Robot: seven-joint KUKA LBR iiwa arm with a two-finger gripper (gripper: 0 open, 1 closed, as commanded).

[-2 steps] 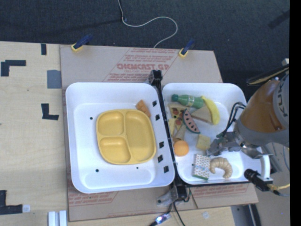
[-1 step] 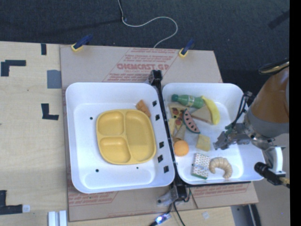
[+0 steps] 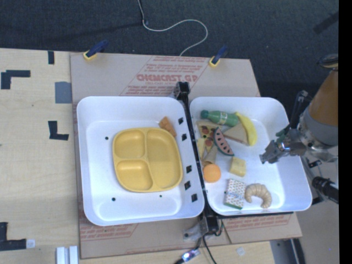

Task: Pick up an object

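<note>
The right bin (image 3: 278, 110) holds several toy foods: a green bottle (image 3: 218, 116), a banana (image 3: 248, 128), a watermelon slice (image 3: 221, 141), a pizza slice (image 3: 207, 138), a pale cheese cube (image 3: 238, 166), an orange ball (image 3: 212, 172), a croissant (image 3: 259, 194) and a green-and-white packet (image 3: 235, 193). My gripper (image 3: 271, 153) hovers over the bare right part of this bin, right of the cheese cube and above the croissant. It touches none of them.
The left bin (image 3: 91, 147) carries a yellow divided plate (image 3: 147, 159) and a small brown piece (image 3: 168, 126) by its right wall. A black clip strip (image 3: 190, 142) runs along the divide between the bins. The arm's orange band (image 3: 324, 103) stands at the right.
</note>
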